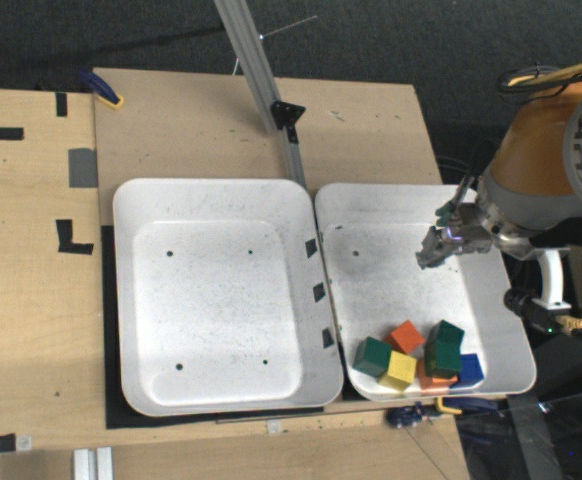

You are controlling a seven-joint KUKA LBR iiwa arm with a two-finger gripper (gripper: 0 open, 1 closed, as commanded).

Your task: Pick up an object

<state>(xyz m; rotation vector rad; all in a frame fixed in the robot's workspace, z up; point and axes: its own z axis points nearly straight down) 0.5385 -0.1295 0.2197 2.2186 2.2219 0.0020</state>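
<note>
While the arm is reaching in from the right, we are seeing the tool (439,250) hovering over the right bin (371,268), apart from the blocks (419,356) clustering at its near edge; grip state: cannot tell. Blocks are crowding together, so approach looks awkward, we judge.

The arm (546,158) runs off the right edge. An orange block (433,376) lies mostly hidden under the dark green block (445,346). The gripper (437,250) is too small and blurred to read.
</note>
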